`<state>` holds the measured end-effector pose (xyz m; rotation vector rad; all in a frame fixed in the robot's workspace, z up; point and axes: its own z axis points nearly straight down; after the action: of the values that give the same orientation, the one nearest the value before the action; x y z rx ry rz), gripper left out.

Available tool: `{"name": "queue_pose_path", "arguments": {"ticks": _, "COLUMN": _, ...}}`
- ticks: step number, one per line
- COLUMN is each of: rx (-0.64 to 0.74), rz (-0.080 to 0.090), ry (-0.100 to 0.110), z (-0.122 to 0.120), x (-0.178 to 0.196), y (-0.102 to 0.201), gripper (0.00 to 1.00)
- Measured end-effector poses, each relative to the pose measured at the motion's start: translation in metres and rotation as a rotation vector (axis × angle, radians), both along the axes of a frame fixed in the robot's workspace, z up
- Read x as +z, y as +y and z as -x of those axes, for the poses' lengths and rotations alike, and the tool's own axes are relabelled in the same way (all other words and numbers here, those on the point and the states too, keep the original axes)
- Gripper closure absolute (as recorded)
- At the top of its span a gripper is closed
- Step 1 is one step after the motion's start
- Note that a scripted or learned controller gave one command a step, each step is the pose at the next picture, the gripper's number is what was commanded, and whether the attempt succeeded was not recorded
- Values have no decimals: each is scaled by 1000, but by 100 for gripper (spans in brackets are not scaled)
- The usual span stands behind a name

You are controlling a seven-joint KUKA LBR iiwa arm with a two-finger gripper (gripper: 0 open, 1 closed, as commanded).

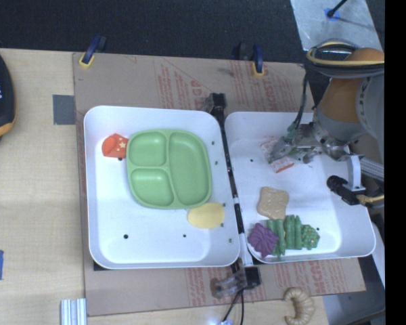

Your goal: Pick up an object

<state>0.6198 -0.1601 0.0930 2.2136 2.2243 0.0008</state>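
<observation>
Bench: I see a tan wooden bench (34, 202) with a brown cardboard sheet (149, 87) under both bins; the sheet bears faint red printing that I cannot read.
Left bin: the white left bin (108, 249) fills the middle left of the frame.
Right bin: the white right bin (355, 239) sits just beside it at centre right, their rims touching along a dark seam.
Arm: the grey arm (345, 93) with its orange band comes in at the upper right of the frame.
Green plate: a pale green plate (169, 168) with three compartments lies flat in the left bin, its long axis running roughly left to right.
Gripper: the gripper (292, 151) is low over the upper part of the right bin; I cannot tell from here how its jaws stand.
Green vegetable: a green ribbed toy (294, 233) lies at the right bin's lower edge, long axis left to right.
Bread: a tan slice-shaped toy (273, 202) lies in the right bin's middle, just above the green one.
Purple item: a purple toy (262, 238) touches the green one's left end.
Yellow item: a pale yellow oval (206, 215) lies in the left bin, touching the plate's lower right edge.
Red item: a small red piece (114, 145) with a yellow star mark sits at the plate's upper left edge.
Clamps: two blue and yellow clamps (257, 59) grip the cardboard's upper edge.
</observation>
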Motion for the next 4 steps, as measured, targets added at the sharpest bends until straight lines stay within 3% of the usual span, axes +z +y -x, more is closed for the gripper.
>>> {"name": "queue_pose_path", "arguments": {"ticks": 1, "rx": 2, "rz": -4, "ry": 3, "z": -36, "x": -1, "y": 32, "gripper": 0}}
{"name": "queue_pose_path", "arguments": {"ticks": 2, "rx": 4, "rz": -1, "ry": 6, "z": -36, "x": 10, "y": 30, "gripper": 100}}
{"name": "queue_pose_path", "arguments": {"ticks": 3, "rx": 6, "rz": -1, "ry": 7, "z": -35, "x": 10, "y": 30, "gripper": 0}}
{"name": "queue_pose_path", "arguments": {"ticks": 4, "rx": -4, "rz": -1, "ry": 12, "z": 20, "x": -2, "y": 3, "gripper": 0}}
